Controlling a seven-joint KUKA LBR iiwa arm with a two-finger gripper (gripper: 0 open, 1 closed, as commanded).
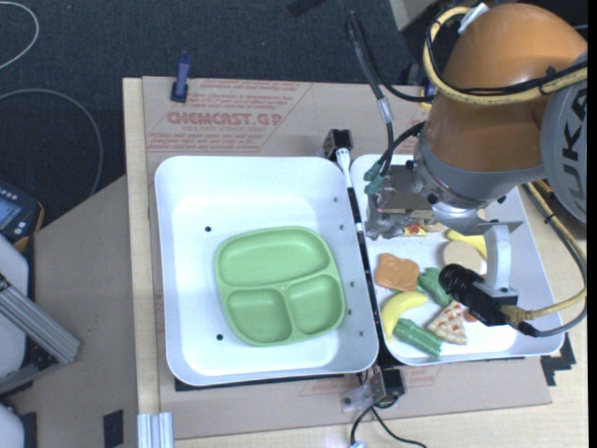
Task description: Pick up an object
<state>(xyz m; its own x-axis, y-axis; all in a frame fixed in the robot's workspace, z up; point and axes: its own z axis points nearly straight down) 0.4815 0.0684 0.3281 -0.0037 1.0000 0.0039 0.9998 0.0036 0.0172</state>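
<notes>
The end effector (403, 215) hangs low over the top of the right bin (536, 250), I cannot tell its state, and next it must drop onto the toy food (410, 301) below it.

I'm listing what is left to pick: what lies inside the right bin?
The right bin holds toy food: an orange piece, a banana, green pieces, a pizza slice. The arm hides its far part.
</notes>
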